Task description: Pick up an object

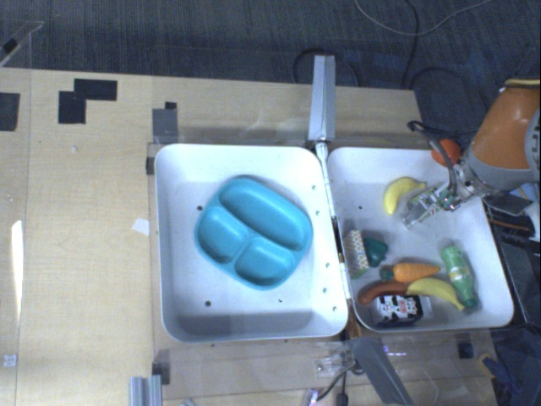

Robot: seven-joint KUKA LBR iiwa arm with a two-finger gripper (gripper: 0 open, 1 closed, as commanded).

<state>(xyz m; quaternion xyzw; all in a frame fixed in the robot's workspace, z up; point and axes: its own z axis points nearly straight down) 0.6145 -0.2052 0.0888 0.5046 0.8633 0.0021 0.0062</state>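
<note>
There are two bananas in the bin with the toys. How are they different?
The upper banana lies near the back of the right bin, right beside the gripper; the lower banana lies near the front. The upper banana has bare bin floor around it; the lower banana is crowded between the carrot and the green bottle. The upper banana curls more upright in the view; the lower banana stretches sideways. Both are yellow and curved.

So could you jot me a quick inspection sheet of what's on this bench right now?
Surface: wooden bench with a left bin and a right bin.
Job's things: right bin holds two bananas, a carrot, a green bottle.
Clutter: blue divided tray in the left bin.
Grippers: gripper low beside the upper banana.
Cables: thin cable on the floor.
Surroundings: dark carpet.
</note>
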